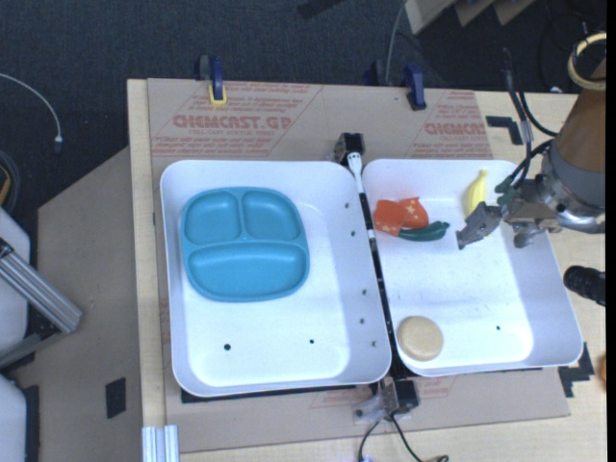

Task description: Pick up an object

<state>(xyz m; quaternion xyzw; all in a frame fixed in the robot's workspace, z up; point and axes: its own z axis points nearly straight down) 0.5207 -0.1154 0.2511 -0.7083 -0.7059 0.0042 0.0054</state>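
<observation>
gripper over R bin | fingers spread, holding nothing | banana just beside, up-left

- The bench is topped with a brown board printed with red lettering; two blue clamps grip its far edge.
- The left white bin sits directly on the board and holds a blue divided plate.
- The right white bin lies just beside it, edges touching, holding a red pepper, a yellow banana and a round tan bun.
</observation>
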